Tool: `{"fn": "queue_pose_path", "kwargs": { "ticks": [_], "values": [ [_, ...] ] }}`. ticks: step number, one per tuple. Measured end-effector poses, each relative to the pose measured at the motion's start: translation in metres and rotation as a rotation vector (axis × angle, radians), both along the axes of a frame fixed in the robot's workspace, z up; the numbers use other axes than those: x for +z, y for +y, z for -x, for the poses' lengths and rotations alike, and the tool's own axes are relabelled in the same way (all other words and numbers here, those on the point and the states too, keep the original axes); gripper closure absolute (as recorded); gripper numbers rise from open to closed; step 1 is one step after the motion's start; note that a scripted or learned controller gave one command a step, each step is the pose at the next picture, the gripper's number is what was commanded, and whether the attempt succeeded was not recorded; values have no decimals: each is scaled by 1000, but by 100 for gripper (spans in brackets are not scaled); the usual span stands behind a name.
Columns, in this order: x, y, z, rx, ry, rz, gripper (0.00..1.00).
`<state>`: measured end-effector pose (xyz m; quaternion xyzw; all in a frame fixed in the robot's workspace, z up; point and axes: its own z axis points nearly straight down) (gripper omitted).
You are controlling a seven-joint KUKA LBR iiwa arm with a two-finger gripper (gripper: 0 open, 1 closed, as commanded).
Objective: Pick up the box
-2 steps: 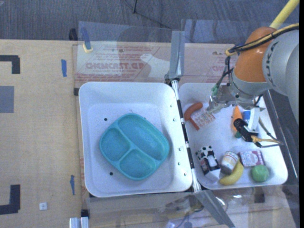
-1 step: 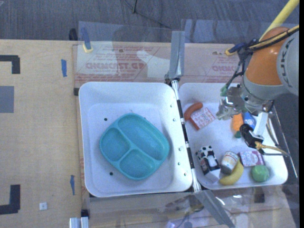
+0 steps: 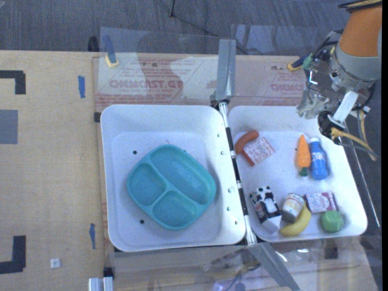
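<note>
**Gripper off to the side, box not yet reached**

The left bin [image 3: 115, 117] holds just a teal plate [image 3: 171, 187], which plays no part in this job. Everything else sits in the right bin [image 3: 357, 223].

The box [image 3: 259, 151], flat, red and white, lies near that bin's left wall, its corner touching or almost touching a sausage [image 3: 245, 140]. Below it are a cow-print carton [image 3: 265, 204], a can [image 3: 293, 205] and a banana [image 3: 296, 224], packed close together. Further right a carrot [image 3: 302, 152] lies against a blue bottle [image 3: 317, 159]. Lower down, a pink carton [image 3: 320, 201] sits beside a green ball [image 3: 331, 220].

The gripper [image 3: 310, 107] hangs over the bin's far right corner, well apart from the box and with nothing in it. Whether it is open or closed I cannot tell from this angle.

Likely troubles:
- Three things here are box-like, so the arm could head for the cow-print or pink carton instead.
- The box lies flat and looks thin, so a descent that stops high would probably close on air, and one that goes too deep would jam against the bin floor.
- The sausage is so close that it may be caught along with the box, or may nudge the box askew.
- The carrot and bottle lie between gripper and box, so a low approach could knock them.
</note>
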<state>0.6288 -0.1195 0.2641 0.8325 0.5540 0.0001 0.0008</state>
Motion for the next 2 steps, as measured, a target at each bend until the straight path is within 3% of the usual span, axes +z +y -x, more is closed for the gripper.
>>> {"fn": "queue_pose_path", "kwargs": {
  "ticks": [1,2],
  "values": [
    [172,37,-24,-352,0,-1,100],
    [133,110,80,-314,3,-2,100]
  ]
}}
